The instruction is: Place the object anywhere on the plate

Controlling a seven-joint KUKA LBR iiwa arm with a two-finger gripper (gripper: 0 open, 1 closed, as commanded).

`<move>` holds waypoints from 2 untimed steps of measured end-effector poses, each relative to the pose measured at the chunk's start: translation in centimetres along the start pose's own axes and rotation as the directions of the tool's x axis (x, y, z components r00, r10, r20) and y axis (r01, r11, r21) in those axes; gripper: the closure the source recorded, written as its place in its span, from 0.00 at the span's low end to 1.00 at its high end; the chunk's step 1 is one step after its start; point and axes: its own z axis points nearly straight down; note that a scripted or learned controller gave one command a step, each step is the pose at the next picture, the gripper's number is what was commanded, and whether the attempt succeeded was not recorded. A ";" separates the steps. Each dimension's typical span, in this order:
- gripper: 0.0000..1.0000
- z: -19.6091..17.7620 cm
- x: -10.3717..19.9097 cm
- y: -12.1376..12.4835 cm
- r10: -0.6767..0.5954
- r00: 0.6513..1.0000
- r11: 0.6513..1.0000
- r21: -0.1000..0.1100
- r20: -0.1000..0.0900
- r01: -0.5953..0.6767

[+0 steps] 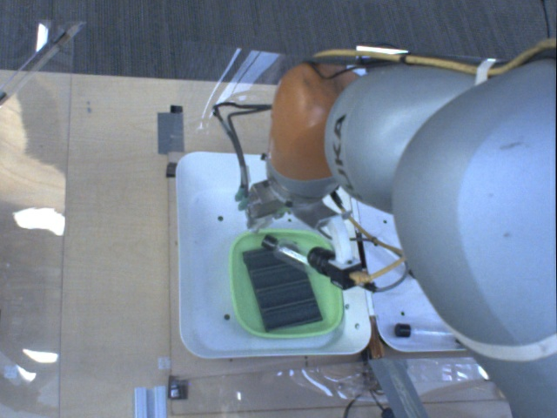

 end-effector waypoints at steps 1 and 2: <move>0.00 0.0 0.0 0.0 0.000 1.000 1.000 0.000 0.000 0.000; 0.00 -4.6 -4.9 -0.8 -0.060 0.998 0.998 -0.005 0.002 0.060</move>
